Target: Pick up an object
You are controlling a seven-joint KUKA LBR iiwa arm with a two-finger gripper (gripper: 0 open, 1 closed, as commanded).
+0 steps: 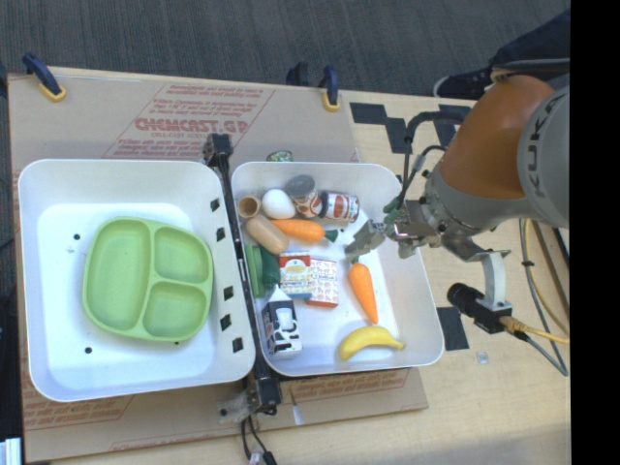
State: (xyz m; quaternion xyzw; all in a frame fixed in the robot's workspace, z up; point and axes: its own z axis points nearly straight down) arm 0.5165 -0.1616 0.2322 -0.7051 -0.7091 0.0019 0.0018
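Reaching in from the right of the camera view, your arm has its pincer low over the right bin, above the bare floor near the bin's right wall. You cannot tell whether it is open or closed: the fingertips are small and blurred against the white plastic, and nothing shows between them, so count it as carrying nothing.

Judge this as the approach step, with no grasp made yet. Just below the pincer lies a carrot, pointing lengthwise away from it, and this looks like the handiest target. Further below, at the bin's near edge, rests a banana. To the pincer's left sit a second carrot and a small printed box; up and to its left lies a can on its side, close beside an egg.

Far to the left, in the other bin, sits a green plate with compartments.

For the next move, you would need to shift the pincer down over the near carrot, straddle its narrow width, descend and close. The rounded, tapering body may slip.
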